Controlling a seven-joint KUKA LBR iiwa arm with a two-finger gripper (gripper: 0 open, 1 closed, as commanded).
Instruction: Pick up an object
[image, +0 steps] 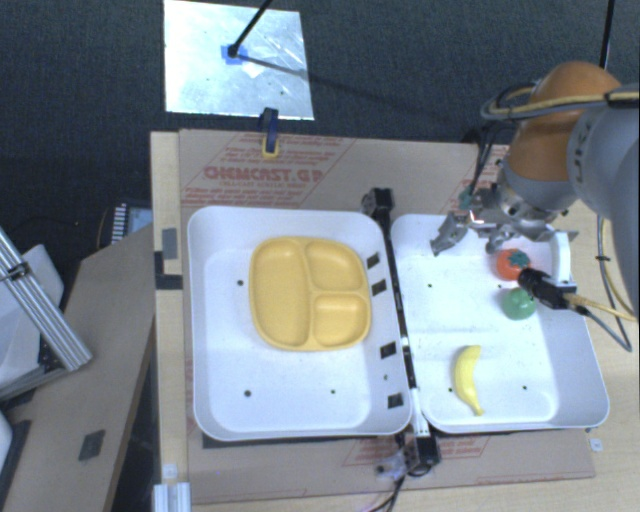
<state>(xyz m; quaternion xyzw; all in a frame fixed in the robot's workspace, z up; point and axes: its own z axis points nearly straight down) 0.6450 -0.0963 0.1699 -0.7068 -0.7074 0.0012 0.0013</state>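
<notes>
The right bin (570, 400) holds three small toys. A yellow banana (467, 377) lies near its front. A green round piece (518, 303) sits by the right wall, and an orange-red round fruit (512, 263) lies just behind it. My gripper (470, 240) hangs over the bin's far end, left of the orange-red fruit. Its fingers (444, 238) are spread apart and nothing is between them, so it stands open. The grey arm with its orange band (560, 110) comes in from the upper right.
The left bin (215, 400) carries a yellow divided plate (308, 293). A black divider strip (392, 300) runs between the bins. A black cable part (548, 287) from the arm hangs beside the green piece. Cardboard lies under both bins.
</notes>
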